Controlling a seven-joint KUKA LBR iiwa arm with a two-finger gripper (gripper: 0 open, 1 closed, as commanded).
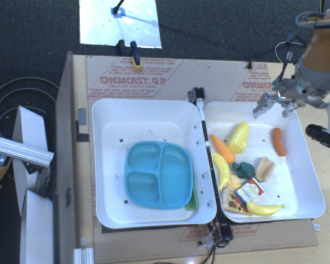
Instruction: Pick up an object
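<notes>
With its fingers spread apart and nothing between them, the tool [274, 104] is seen above the far edge of the right bin [311, 188], where the small red sausage [278, 141], probably light, stiff and smooth, could be taken across its middle.

Arm [323, 48] cut off at right edge; green item [193, 201] (perhaps vegetable) under blue plate [158, 175].
</notes>
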